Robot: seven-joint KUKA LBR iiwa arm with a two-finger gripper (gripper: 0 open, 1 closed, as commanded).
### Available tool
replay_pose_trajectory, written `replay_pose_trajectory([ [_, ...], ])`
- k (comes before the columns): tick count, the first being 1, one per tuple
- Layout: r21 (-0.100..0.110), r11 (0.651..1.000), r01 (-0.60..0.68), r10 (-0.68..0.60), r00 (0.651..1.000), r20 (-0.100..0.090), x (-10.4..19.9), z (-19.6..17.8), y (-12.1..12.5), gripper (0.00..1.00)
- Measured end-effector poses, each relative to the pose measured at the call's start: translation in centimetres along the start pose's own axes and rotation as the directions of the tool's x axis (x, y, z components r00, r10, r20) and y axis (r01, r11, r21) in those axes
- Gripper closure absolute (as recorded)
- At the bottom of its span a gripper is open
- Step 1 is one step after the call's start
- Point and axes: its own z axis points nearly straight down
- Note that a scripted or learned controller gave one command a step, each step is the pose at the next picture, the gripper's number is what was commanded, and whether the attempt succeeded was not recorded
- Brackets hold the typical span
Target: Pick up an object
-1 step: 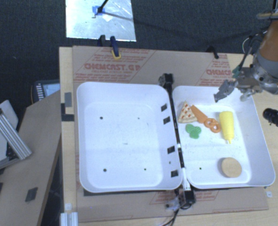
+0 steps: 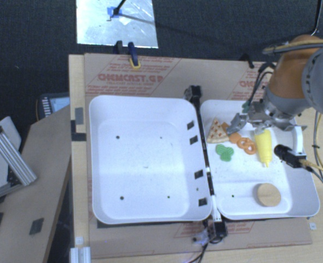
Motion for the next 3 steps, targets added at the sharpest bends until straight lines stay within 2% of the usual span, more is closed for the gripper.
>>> replay_pose_trajectory([
  [1,0.003,1.0,-0.007,0.007,1.0,-0.001,0.4,6.2,-7.4,0.0],
  [2,-0.008,1.0,-0.005,0.005,1.0,0.002,0.3,4.8,-6.8,1.0],
  [3,-0.013,1.0,0.003,-0.003,1.0,0.0,5.9,-4.7,-9.1,1.0],
])
